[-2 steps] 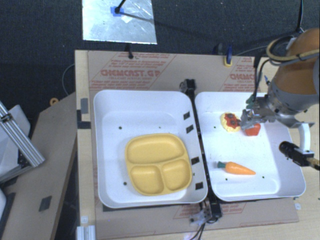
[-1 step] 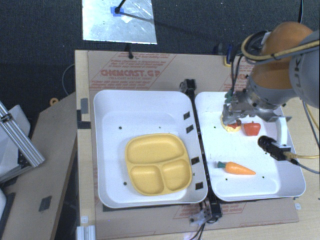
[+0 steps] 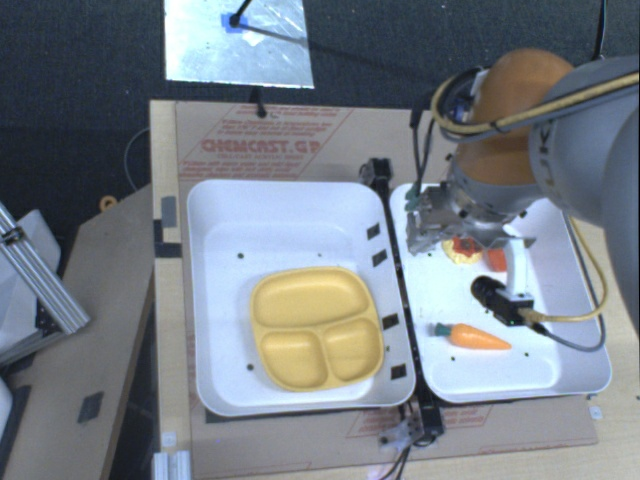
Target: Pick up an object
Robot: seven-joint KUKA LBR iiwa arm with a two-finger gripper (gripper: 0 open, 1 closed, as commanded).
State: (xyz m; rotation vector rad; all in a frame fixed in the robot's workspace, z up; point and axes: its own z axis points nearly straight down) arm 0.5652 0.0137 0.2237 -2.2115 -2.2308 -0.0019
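My gripper (image 3: 432, 230) hangs low over the back left part of the right bin (image 3: 570, 368), under the orange band of the arm. Just to its right lies a small round yellow and red toy food (image 3: 463, 252), partly hidden by the wrist. Beside that sits a small red-orange piece (image 3: 495, 260). An orange toy carrot (image 3: 478, 338) with a green tip lies on its side nearer the front of the same bin. I see nothing held in the gripper.
The left bin (image 3: 230, 218) holds a yellow divided plate (image 3: 315, 325) with three compartments. A ridge with black clips (image 3: 390, 288) separates the two bins. A shiny square sheet (image 3: 238, 26) lies behind the bench.
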